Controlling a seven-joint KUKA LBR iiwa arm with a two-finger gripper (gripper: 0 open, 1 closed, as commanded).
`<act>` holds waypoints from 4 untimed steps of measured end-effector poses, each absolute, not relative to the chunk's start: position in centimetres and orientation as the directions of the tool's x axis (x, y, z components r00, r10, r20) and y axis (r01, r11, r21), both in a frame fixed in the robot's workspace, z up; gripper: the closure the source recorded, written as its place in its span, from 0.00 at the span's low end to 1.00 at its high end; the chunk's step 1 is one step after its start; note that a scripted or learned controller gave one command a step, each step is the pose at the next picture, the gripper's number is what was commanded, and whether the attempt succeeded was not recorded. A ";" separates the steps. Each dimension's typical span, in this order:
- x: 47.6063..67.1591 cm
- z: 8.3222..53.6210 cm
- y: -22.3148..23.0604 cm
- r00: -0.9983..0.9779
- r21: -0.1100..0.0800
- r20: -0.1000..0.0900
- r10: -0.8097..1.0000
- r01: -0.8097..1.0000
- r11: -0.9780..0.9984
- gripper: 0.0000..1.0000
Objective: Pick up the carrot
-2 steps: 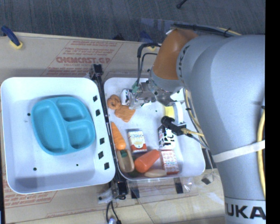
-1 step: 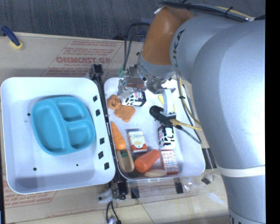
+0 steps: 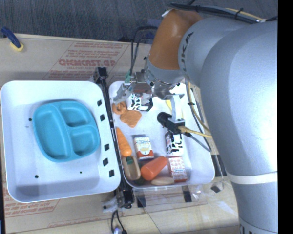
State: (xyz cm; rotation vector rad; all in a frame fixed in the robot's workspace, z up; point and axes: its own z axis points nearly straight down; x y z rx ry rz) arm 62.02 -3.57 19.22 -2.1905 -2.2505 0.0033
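Hand (image 3: 139,95) sat low over the far end of the right bin (image 3: 203,165), under the orange band of the arm (image 3: 224,57); whether its fingers were open or closed could not be told, the wrist and a tagged block hiding them, and nothing was seen between them. Carrot (image 3: 123,141) lay along the left wall of that bin, long axis running near to far, thin end toward the hand, well apart from it. Crowding was the main risk. A small box (image 3: 144,147) lay just beside the carrot on its right, a wooden-looking piece (image 3: 131,166) touched or nearly touched its near end, and an orange-red piece (image 3: 154,166) lay just beyond that. An orange lump (image 3: 131,117) sat between hand and carrot. Judged: a descent aimed slightly right would have caught the box; one aimed short would have closed on the lump, a similar colour. With the carrot against the wall, one finger would have had little room on the wall side and could have struck the rim or pushed the carrot away. A grip near the tapered tip would likely have slipped. Left bin (image 3: 10,145) held a blue tray (image 3: 66,130), clear of all this. Both bins rested on the surface (image 3: 49,57).
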 end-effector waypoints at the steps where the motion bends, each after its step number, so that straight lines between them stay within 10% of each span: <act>1: 55.9 19.1 -5.2 -0.191 -0.005 0.000 0.981 0.981 0.191 0.00; 2: 62.6 19.2 -6.2 -0.044 -0.002 -0.001 0.999 0.999 0.044 0.00; 4: 52.9 19.0 -1.1 -0.069 -0.006 0.000 0.998 0.998 0.069 0.00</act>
